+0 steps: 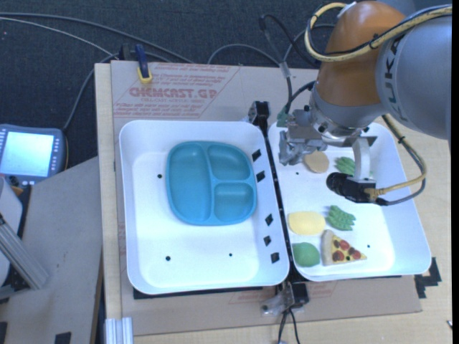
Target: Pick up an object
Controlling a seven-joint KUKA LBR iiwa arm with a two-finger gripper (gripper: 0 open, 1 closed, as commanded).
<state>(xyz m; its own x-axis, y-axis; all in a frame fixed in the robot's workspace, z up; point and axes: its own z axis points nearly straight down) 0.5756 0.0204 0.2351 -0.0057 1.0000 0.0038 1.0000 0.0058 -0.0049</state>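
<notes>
My gripper [292, 151] hangs over the upper left part of the right bin [401, 253], close to the divider between the bins. Just to its right lies a tan round cookie [316, 163], and past that a green leafy piece [346, 165] partly hidden by the arm's hardware. Lower in the same bin sit a yellow lemon-like piece [306, 223], a second green leafy piece [341, 217], a green round piece [306, 254] and a pizza slice [341, 249]. Nothing shows in the gripper.
The left bin [143, 249] holds a blue divided plate [211, 183]. The grey and orange arm [358, 56] covers the right bin's upper part. A cardboard sheet [179, 84] lies behind the bins.
</notes>
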